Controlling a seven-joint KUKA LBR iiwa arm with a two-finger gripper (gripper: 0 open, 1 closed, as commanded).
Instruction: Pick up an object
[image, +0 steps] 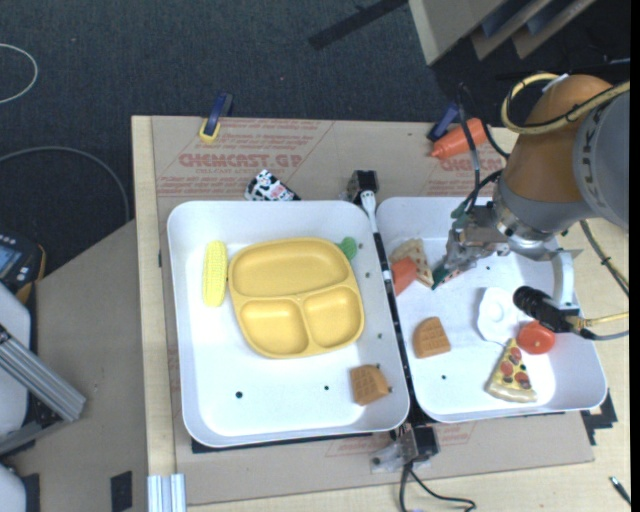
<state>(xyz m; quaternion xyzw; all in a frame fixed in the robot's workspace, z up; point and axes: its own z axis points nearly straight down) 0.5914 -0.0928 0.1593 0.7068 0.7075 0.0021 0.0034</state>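
While the grey arm with its orange band reaches in over the right bin, the hand hangs low at that bin's upper left part, tips pointing down toward a small cluster of toy food: an orange-red piece and a pale wedge with green on it just beside it. Whether the hand is apart or together I cannot tell, since the dark mechanism blurs into the shadow beneath it, and nothing is visibly caught in it. By my reading the step in hand is the approach, or the very start of a grasp, on that cluster; no object is lifted yet. Other candidates lie in the same bin: a brown bread-like piece, a fried egg, a tomato and a pizza slice. In the left bin sit a yellow divided plate, a corn cob and a brown cracker-like block. Next, the move probably calls for settling squarely over one piece rather than the seam between two, closing firmly, then rising straight; the bin wall close by leaves little room for sideways drift.
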